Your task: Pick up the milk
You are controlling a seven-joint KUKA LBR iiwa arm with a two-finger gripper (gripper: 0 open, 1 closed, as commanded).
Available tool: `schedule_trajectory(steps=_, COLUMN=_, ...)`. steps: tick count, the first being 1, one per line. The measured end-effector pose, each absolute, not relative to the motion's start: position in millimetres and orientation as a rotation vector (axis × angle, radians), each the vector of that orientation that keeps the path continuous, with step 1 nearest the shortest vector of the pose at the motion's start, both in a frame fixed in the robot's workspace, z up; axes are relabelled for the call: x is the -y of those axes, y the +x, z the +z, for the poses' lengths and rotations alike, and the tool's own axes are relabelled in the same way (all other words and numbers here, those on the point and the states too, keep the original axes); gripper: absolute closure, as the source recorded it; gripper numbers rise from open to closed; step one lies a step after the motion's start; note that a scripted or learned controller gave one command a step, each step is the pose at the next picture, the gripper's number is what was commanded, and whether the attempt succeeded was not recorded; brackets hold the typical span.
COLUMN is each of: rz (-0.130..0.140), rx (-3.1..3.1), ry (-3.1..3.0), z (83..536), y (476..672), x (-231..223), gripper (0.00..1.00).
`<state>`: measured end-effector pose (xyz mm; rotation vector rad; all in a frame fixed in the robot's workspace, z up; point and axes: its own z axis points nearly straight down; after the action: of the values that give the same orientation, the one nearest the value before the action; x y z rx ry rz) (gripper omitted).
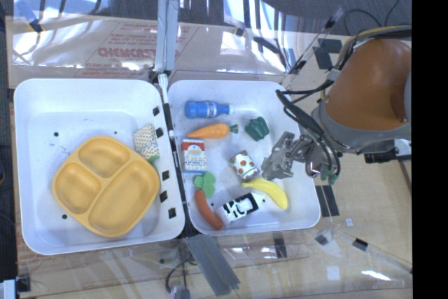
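Note:
The milk (240, 207) is a small black-and-white cow-patterned carton lying on its side near the front of the right bin (301, 101), between a sausage and a banana. My gripper (277, 166) hangs over the right side of that bin, above and to the right of the milk, just past the banana's upper end. Its fingers (269, 166) point down and left. They stand open with nothing between them.
The right bin also holds a blue bottle (206, 109), carrot (208, 131), green pepper (257, 127), red-and-white carton (194, 155), spotted can (243, 165), banana (269, 192), sausage (208, 210) and a green piece (205, 182). The left bin holds a yellow divided plate (105, 185) and a patterned packet (146, 141).

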<state>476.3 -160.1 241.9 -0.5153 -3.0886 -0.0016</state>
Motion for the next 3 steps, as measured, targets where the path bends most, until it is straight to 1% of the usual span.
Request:
schedule_trajectory(steps=1, rz=-0.003, rx=3.128, ry=-0.213, z=228.6, y=476.3, x=181.3, gripper=1.0)
schedule_trajectory(steps=2, rz=-0.005, rx=3.047, ry=0.754, z=218.3, y=476.6, x=191.9, gripper=1.0)
schedule_trajectory(steps=3, rz=-0.004, rx=2.838, ry=1.346, z=229.7, y=485.3, x=209.5, gripper=1.0)
